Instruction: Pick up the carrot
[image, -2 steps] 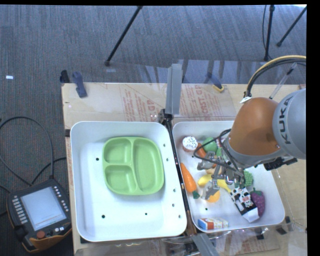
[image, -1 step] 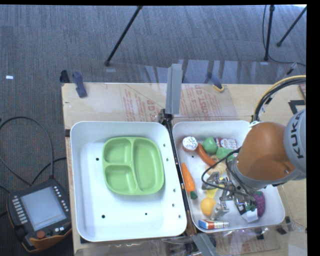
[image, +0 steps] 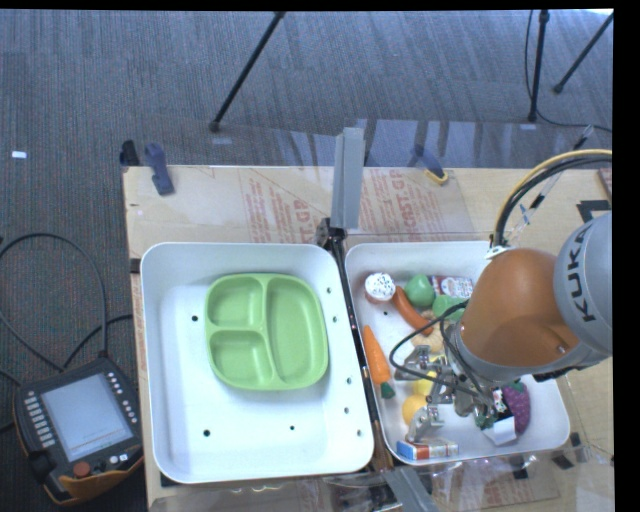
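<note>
Floor: dark grey ribbed carpet (image: 150, 70). Tabletop (image: 250, 205) of pale wood, red print on it. Beyond the tabletop, black stand legs (image: 245, 70) slant across the carpet. Left of the tabletop, a handheld pendant (image: 75, 425) with grey screen, black cable (image: 30, 290) looping off.

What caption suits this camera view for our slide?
KUKA arm's gripper hovers over the cluttered right bin near the carrot; a green divided plate sits left.

I count two white bins (image: 160, 300) on my desk (image: 250, 205), one green divided plate (image: 267, 330), two carrots (image: 376, 357), two green items (image: 420, 290), one purple item (image: 519, 404), and two yellow pieces (image: 414, 407).
</note>
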